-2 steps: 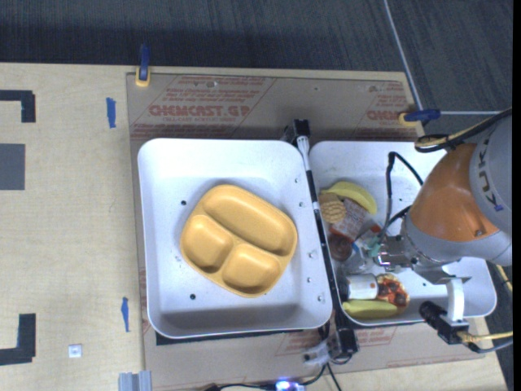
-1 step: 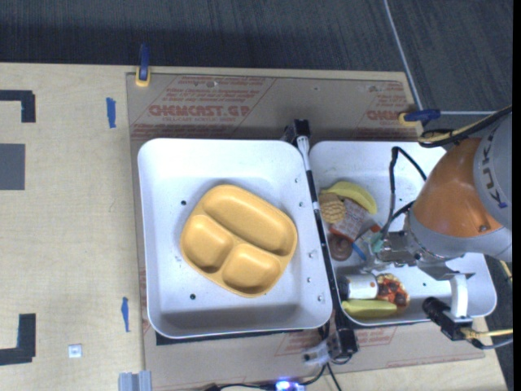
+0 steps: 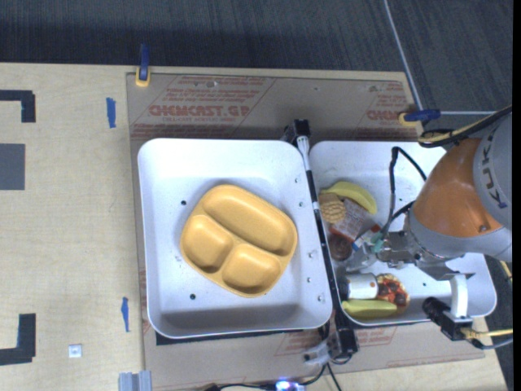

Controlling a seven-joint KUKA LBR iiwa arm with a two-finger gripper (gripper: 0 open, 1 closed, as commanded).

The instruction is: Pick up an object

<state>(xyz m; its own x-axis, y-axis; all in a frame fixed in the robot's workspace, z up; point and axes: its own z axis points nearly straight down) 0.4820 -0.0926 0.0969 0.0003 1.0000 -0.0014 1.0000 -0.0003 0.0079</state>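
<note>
The right bin (image 3: 407,155) holds a heap of small items: a yellow banana (image 3: 352,192) at the back, a clear packet of snack food (image 3: 343,218), a white bottle (image 3: 361,285) with a red and orange item (image 3: 392,287) beside it, and a yellow-green banana-like piece (image 3: 370,307) at the front wall. The grey arm with its orange band (image 3: 456,198) hangs over this bin. My gripper (image 3: 376,249) is low among the items, just above the white bottle; the wrist hides its fingers.
The left bin (image 3: 163,169) carries a yellow three-compartment tray (image 3: 237,239) lying upside down in its middle. A black divider rail (image 3: 313,210) runs between the bins. Cardboard (image 3: 244,104) lies under both bins, and black cables (image 3: 403,169) loop beside the arm.
</note>
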